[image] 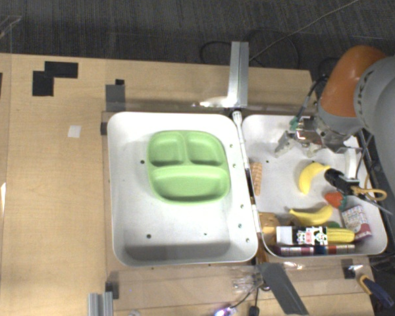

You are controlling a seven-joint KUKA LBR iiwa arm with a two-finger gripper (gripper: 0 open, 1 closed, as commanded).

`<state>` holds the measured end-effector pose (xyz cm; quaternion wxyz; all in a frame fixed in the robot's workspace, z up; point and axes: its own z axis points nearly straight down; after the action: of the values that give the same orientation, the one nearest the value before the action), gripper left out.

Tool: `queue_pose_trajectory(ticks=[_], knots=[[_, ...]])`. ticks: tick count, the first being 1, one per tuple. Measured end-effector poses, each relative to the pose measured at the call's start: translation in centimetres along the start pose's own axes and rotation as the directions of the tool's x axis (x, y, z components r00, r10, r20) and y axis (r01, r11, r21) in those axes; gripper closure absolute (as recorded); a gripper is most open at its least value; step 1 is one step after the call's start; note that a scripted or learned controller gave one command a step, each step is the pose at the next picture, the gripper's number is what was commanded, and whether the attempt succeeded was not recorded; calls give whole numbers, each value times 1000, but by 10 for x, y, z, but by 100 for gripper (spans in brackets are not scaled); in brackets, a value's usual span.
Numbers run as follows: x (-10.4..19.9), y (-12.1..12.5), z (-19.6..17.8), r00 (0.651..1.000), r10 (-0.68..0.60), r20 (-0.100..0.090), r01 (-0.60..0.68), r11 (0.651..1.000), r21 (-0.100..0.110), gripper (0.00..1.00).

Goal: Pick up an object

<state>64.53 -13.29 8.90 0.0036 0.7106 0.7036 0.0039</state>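
Camera view: gripper (293, 139) hovers over the upper part of the right bin (266, 130), fingers apparently spread apart with nothing between them, though the view is small. Nearest banana (311, 176) lies just below it; second banana (312, 214) nearer the front. Green divided plate (186, 165) sits in the left bin (128, 196).

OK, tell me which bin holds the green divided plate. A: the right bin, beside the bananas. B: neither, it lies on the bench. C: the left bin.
C: the green divided plate lies inside the left bin, while the bananas sit in the right bin.
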Motion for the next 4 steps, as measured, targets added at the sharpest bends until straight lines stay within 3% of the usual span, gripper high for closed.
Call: queue_pose_trajectory(ticks=[1,2,3,4], knots=[[-39,-56,-3,992,-129,4,129,992,-3,0],[-34,-101,-4,983,-182,5,183,983,-7,0],[-31,-98,-16,983,-184,3,184,983,-14,100],[-31,-98,-16,983,-184,3,184,983,-13,0]])
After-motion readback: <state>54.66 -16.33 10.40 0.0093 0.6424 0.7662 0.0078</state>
